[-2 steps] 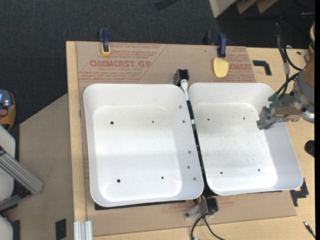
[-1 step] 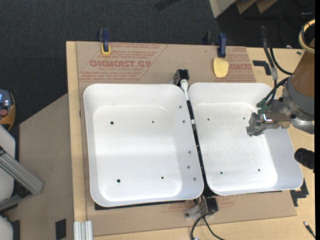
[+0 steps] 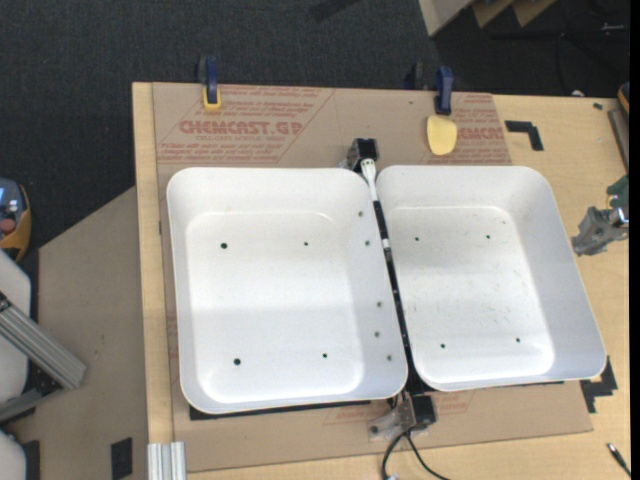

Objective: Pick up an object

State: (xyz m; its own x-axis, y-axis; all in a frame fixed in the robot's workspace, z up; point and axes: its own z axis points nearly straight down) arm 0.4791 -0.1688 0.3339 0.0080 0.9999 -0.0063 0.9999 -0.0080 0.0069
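At the right edge we see a grey gripper (image 3: 600,226), partly cut off; whether it is open, we cannot tell. Two white bins (image 3: 190,268) (image 3: 575,298) lie touching.

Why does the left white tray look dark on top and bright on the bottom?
In the camera view a soft shadow covers the upper half of the left bin, while light brightens its lower half; the right bin looks evenly lit with faint scuffs; nothing glares, and the picture is slightly grainy.

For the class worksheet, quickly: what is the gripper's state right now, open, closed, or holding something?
Gripper: cannot be told. No fingers can be made out over the left bin or the right bin, so nothing is seen held.
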